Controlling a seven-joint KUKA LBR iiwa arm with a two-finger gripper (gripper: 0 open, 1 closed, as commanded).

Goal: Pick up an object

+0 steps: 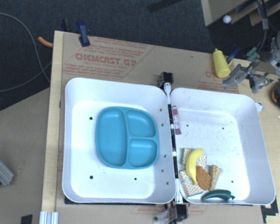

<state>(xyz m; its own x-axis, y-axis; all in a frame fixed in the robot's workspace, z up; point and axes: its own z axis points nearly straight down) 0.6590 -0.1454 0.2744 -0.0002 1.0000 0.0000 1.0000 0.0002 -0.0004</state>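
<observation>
In the right bin [230,120], near its front left corner, lies a small heap: a yellow banana [193,162], a brown toast-like piece [204,178], checkered waffle pieces [215,173] and a teal ring-shaped object [217,196]. My gripper [245,79] hangs above the bench just beyond the right bin's far edge, well away from the heap. Its fingers are spread apart with nothing between them. The orange band of the arm sits at the top right corner.
The left bin [77,126] holds a blue divided plate [127,137]. A yellow bottle-like object [220,63] lies on the bench behind the right bin, left of the gripper. A blue clamp [82,32] sits at the bench's far left edge.
</observation>
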